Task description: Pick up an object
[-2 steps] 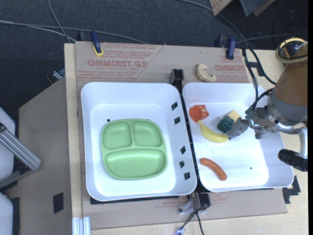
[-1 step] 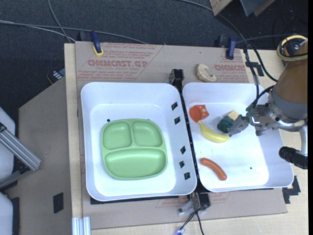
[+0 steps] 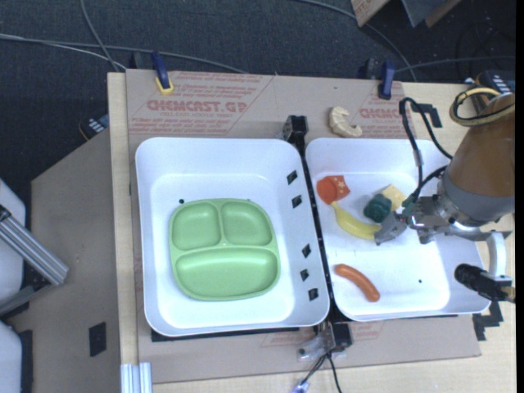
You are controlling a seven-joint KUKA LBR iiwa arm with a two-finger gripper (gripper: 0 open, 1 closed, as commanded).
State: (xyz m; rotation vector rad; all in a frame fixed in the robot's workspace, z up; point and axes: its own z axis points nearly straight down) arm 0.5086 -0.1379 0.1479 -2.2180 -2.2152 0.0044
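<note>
looking down, we see the gripper (image 3: 399, 224) low in the right bin (image 3: 426, 297), its fingers slightly parted with nothing between them. just beside its tip lie a yellow banana (image 3: 354, 223) and a teal toy (image 3: 377, 209). an orange-red piece (image 3: 332, 189) and a sausage (image 3: 358, 282) lie apart. a green divided plate (image 3: 223, 248) sits in the left bin (image 3: 155, 170).

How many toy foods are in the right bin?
4: tomato at the upper left, banana below it, sausage near the front, a teal piece by the arm, which may hide more.
</note>
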